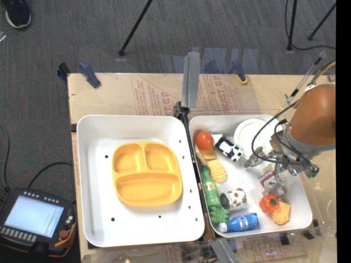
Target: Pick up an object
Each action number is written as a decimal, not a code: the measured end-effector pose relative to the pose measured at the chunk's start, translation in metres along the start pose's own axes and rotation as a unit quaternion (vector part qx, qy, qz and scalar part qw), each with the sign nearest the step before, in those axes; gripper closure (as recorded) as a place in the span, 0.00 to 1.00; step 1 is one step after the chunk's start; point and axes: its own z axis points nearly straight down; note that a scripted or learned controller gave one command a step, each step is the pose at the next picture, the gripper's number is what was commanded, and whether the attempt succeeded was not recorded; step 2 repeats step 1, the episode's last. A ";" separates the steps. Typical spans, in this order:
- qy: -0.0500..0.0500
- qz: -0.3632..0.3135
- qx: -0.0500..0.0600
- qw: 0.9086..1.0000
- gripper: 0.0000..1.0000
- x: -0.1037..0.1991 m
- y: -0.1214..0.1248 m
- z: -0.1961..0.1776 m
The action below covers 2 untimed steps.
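Camera view: gripper (276,175), fingers' spread unclear, hangs at 3 o'clock in the right white bin (305,204), near its rim, above a small orange pepper-like toy (269,203).

Right bin (305,197) is crowded with objects; left bin (93,147) offers open floor around the yellow tray (147,173).

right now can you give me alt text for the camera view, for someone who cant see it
A grey and orange robot arm reaches from the right over the right bin, its gripper low among small toys: a tomato, a blue bottle, a white plate. The left bin holds a yellow divided tray.
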 end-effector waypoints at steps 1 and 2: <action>0.001 -0.035 0.000 0.999 0.00 0.036 0.013 0.000; 0.001 -0.035 0.000 0.999 0.00 0.036 0.013 0.000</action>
